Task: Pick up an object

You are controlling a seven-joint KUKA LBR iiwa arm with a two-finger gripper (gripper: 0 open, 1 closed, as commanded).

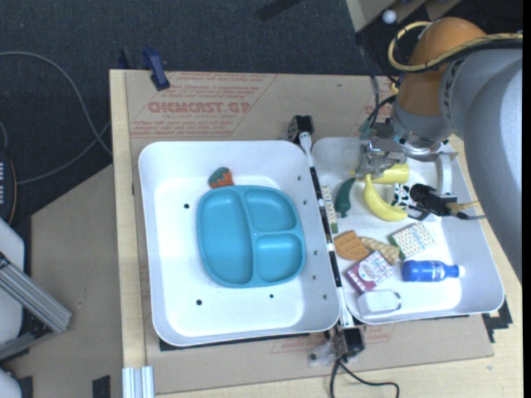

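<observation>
From the overhead camera, the arm [465,81] is reaching in over the far edge of the right bin [477,284], and its gripper [383,157] is hanging at that bin's far-left corner. How wide it is set cannot be told, since the wrist is covering it.

A yellow banana [380,201] is lying just in front of the gripper, toward the bin's near edge, its long axis running from the far-left corner diagonally toward the bin's middle; its upper tip is sitting almost under the tool. I judge it the likeliest target, reached by a short drop.

A second yellow piece [393,174] is lying just beside the gripper and crowding that drop. A black-and-white object [404,196] is resting against the banana's right side. Nearer the near edge, a blue bottle [428,270], a brown cookie [351,245] and a pink packet [371,272] are sitting apart from it.

In the left bin [158,222], a blue divided plate [249,235] is filling the middle, with a small orange-and-green item [220,177] at its far edge.
</observation>
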